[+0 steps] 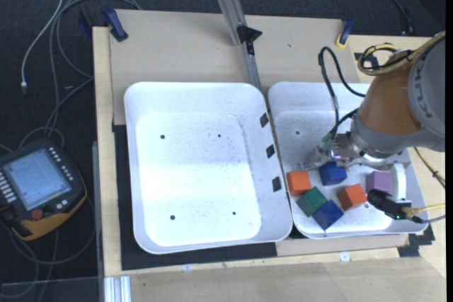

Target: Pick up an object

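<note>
Right bin (304, 106): blue cube (332, 173) just beside jaws.

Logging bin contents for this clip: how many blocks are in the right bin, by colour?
Orange: 2, the orange block and a second orange block
Blue: 2, the blue block under the claw and another blue block
Green: 1, the green block
Purple: 1, the purple block
Total: 6

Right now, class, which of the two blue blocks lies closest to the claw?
The upper blue block, just below the claw. The other blue block lies near the right bin's front edge, beside the green block.
</note>
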{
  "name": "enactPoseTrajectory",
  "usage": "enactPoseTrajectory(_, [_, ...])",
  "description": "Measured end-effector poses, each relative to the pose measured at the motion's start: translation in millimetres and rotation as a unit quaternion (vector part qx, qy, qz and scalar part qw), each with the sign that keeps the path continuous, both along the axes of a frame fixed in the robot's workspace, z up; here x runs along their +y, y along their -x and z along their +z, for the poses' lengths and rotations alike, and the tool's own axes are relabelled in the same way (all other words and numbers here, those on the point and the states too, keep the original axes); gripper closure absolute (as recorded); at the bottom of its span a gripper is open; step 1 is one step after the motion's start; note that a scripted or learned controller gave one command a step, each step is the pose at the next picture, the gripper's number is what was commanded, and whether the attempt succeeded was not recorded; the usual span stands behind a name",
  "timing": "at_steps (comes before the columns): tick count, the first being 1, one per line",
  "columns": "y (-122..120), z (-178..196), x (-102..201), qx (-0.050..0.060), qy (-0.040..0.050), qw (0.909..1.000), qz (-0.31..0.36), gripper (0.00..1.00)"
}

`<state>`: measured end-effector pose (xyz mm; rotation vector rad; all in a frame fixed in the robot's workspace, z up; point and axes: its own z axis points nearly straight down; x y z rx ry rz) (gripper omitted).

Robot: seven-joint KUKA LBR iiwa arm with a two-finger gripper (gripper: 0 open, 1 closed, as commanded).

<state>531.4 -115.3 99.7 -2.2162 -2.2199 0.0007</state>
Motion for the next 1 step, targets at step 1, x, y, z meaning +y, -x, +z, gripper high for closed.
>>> enactPoseTrajectory(1, [13.2, 0.2, 26.2, -0.001, 0.0004, 1.0, 0.0, 0.0])
